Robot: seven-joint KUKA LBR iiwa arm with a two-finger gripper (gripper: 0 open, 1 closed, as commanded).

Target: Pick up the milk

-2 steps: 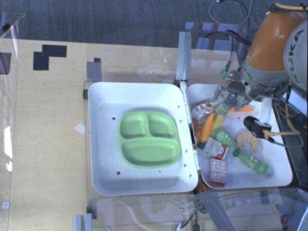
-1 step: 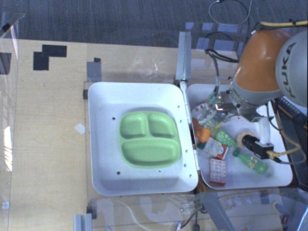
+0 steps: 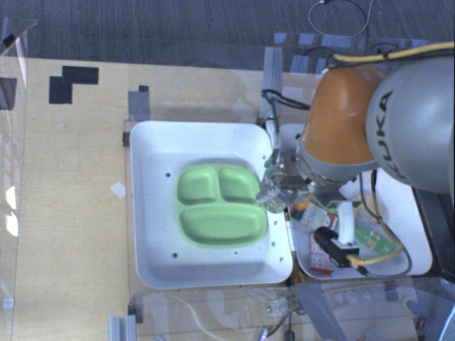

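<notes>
On the pale wooden worktop sit two white bins. The left bin holds a green divided plate with three hollows, lying flat near its middle. The right bin is mostly hidden under the grey and orange arm; a jumble of small packets lies in it, but I cannot pick out the milk among them. The pincer hangs over the edge between the bins, right of the plate, too blurred to judge.

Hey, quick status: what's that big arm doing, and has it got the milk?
Arm low over the right bin. Milk not identifiable in the clutter beneath. Green tray sits in the left bin.
</notes>
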